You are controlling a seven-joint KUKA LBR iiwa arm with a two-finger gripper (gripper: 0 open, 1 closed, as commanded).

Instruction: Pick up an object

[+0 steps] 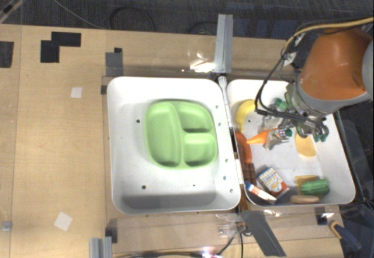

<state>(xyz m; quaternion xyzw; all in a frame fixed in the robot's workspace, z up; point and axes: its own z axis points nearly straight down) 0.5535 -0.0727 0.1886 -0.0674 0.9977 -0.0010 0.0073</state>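
The fingers (pixel 284 134) hang over the right white bin (pixel 345 181), grip state unclear; just left lies an orange plastic carrot (pixel 259 137), so they should descend centred over it.

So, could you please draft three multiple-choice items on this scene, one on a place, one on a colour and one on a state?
1. Where does the green divided tray lie?
A. In the left bin
B. In the right bin
C. On the bench outside the bins

2. What colour is the band above the arm's wrist?
A. Blue
B. Orange
C. White

3. How does the divided tray lie?
A. Flat, compartments facing up
B. Standing on its edge
C. Leaning on the arm

Answers:
1. A: the tray rests in the middle of the left bin, while the small items sit in the right bin.
2. B: the orange band shows above the gripper.
3. A: its three compartments show from above.
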